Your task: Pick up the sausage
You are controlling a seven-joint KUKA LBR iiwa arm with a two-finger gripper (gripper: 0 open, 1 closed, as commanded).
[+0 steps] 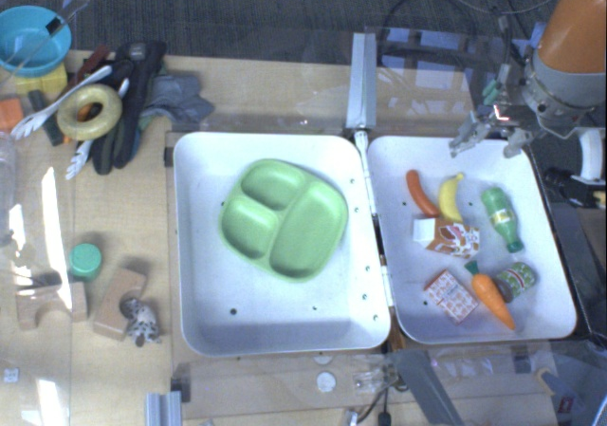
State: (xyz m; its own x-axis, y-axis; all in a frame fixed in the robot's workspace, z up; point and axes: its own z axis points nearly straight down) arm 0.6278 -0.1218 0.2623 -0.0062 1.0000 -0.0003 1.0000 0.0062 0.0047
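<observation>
Currently the gripper point(490, 135) hovers over the right bin's point(560, 320) far edge, fingers spread, nothing betw. them. Sausage point(418, 193) lies in that bin's upper left, beside the banana point(450, 196), unobstructed from above, approx. clear for approach.

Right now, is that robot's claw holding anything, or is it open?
Gripper: open, holding nothing, hanging over the far edge of the right bin. The sausage lies in that bin, untouched.
</observation>
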